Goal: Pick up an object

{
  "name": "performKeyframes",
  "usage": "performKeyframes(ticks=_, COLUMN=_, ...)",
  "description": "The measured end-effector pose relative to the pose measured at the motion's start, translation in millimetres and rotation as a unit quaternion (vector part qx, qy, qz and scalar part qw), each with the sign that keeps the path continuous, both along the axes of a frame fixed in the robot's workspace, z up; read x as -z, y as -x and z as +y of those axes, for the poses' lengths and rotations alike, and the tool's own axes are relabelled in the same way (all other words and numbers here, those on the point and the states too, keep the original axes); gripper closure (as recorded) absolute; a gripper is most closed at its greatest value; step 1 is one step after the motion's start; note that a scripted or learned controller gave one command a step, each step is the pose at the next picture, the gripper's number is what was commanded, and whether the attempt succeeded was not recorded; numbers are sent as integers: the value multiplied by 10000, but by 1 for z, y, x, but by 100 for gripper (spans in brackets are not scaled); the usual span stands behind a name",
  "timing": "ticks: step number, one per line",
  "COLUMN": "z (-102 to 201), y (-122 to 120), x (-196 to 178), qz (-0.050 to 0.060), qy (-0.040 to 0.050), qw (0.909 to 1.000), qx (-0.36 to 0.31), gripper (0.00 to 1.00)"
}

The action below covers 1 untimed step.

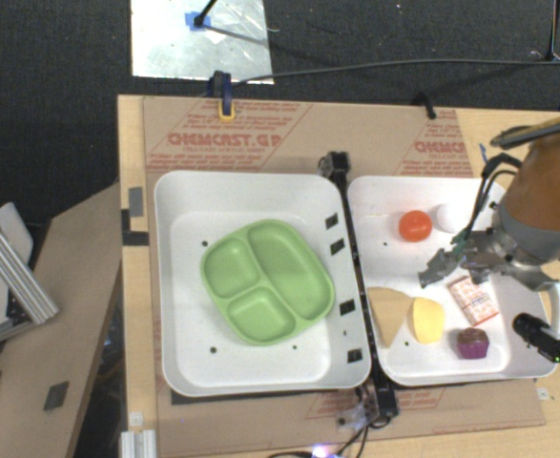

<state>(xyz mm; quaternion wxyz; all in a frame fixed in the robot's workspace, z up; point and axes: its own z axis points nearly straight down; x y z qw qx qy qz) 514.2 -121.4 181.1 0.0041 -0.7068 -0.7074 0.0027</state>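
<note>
Arm: we are seeing the grey arm with its orange band reaching in from the right, its wrist leaning over the right bin and bending down toward the middle of that bin's floor
Gripper: we are finding it hanging low over the right bin, left of the red-and-white packet and above the yellow piece, its tip pointing toward the divider between the bins
Jaws: we are unable to tell how wide they are standing; the dark fingers are blurring together against the white floor, and we are seeing nothing between them
Right bin: it is sitting just right of the left bin, the two touching along a dark strip
Orange ball: it is lying in the right bin, up and left of the gripper, just beside a small white ball
Red-and-white packet: it is lying right of the gripper, close under the wrist
Yellow piece: it is resting below the gripper, touching a tan wedge on its left
Purple block: it is sitting right of the yellow piece, below the packet
Left bin: it is bearing a green divided plate, well apart from the gripper
</note>
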Motion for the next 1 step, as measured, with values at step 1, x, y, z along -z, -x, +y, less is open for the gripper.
performKeyframes(ticks=1, z=0, y=-3, x=-5, qz=-56, qy=10, qw=10000, qx=-12, gripper=0)
